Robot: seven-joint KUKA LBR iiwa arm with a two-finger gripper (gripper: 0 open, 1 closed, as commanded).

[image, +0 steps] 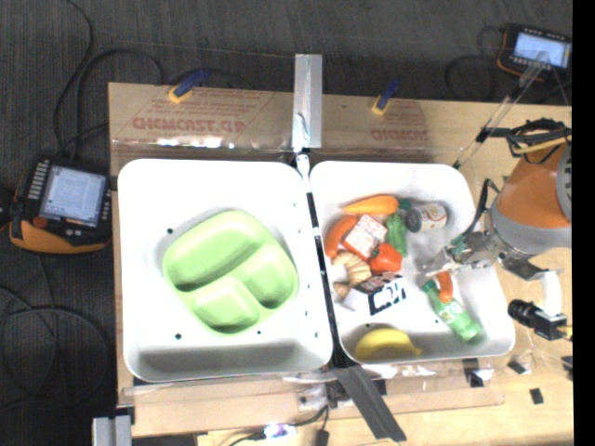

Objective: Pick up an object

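The right bin (465, 193) holds a pile of toy food: an orange carrot (372, 204), a red box (363, 238), a tomato (386, 260), a green vegetable (398, 233), a small can (429, 216), a yellow banana (384, 344) and a green bottle (457, 316) with an orange piece (445, 285) at its top end. My gripper (439, 266) is low inside this bin, at its right side, just above the orange piece and the bottle. The grey wrist and orange band (530, 203) lean in from the right.
A green divided plate (231, 269) lies in the left bin (139, 333). A black-and-white card (388, 295) lies near the pile. A metal divider post (308, 100) stands behind the bins. Handheld pendants and cables lie on the floor around the bench.
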